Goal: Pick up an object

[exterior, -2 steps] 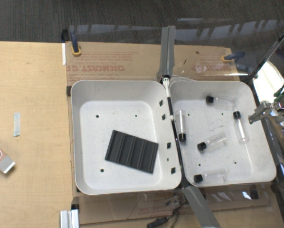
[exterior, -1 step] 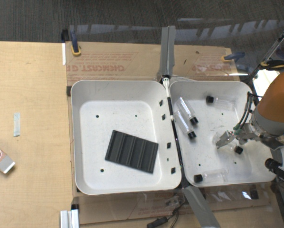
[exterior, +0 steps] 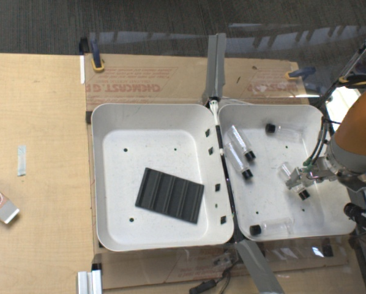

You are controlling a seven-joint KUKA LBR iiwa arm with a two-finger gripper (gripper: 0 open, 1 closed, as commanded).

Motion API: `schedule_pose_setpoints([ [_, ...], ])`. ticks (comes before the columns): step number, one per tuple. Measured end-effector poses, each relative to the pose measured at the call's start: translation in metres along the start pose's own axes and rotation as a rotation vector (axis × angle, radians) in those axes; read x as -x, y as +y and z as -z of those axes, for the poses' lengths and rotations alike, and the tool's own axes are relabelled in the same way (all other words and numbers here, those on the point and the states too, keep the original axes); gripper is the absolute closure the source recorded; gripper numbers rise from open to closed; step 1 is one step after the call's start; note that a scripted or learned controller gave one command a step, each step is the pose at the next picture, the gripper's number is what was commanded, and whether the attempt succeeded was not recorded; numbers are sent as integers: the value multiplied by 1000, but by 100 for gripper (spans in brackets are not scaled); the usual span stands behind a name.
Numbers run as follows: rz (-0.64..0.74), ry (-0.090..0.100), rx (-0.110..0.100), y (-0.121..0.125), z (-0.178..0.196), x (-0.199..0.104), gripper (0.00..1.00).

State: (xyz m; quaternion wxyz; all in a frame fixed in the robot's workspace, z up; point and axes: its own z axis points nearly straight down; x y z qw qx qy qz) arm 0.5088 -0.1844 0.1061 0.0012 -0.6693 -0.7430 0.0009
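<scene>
The right bin holds several clear tubes with black caps. Two tubes lie side by side near its left wall. Another tube sits at the back, and one more tube lies along the front wall. A further clear tube lies at the right, its black cap toward the front. My gripper is low in the right bin, directly beside this tube and seemingly touching it. The grey arm with its orange band comes in from the right.
A black ribbed rectangular pad lies flat in the left bin. A grey divider bar runs back between the bins. On the wooden bench to the left are a small pink-and-white item and a grey strip.
</scene>
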Motion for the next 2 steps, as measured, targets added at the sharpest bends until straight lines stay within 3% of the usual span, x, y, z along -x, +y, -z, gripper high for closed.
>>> schedule_pose_setpoints([
  [1, -78, -2, 1, 33, 114, -36, 100],
  [2, -55, -2, 0, 61, 127, -74, 100],
])
